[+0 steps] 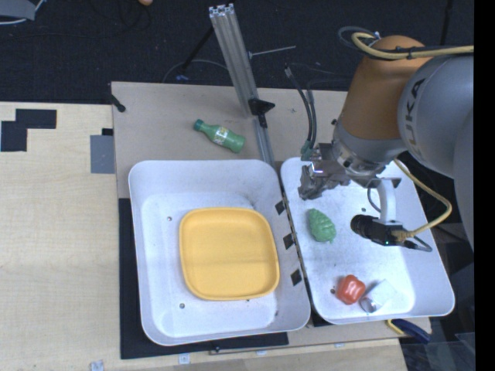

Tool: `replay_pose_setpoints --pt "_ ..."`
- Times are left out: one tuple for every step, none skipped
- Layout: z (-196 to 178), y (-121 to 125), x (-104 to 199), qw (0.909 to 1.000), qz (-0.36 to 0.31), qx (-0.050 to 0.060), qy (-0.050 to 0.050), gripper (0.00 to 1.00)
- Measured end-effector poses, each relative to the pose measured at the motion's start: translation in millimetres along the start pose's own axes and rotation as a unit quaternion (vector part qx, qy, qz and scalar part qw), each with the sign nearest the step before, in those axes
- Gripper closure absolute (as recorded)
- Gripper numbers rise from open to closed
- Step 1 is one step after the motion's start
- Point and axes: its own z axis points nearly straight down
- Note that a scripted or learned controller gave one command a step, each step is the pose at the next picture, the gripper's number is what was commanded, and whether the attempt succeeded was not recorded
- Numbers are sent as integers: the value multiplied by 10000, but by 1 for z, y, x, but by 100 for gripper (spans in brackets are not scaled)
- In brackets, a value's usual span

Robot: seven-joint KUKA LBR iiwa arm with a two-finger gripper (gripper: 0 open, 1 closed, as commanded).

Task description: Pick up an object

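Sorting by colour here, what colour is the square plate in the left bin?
Yellow square plate, clearest in the camera view.

Camera position: fixed above the bench [62,207], looking down at a slant.
Facing: toward both white bins — left bin [147,199] at lower centre of the frame, right bin [425,284] at lower right.
Nearness: moderately close — the arm [402,91] bulked large at upper right.
Far edge: dark floor [93,37] ran across the top of the frame.
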Motion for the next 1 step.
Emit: replay_pose_setpoints --pt "-2 16 58 10000 1 -5 -4 100"
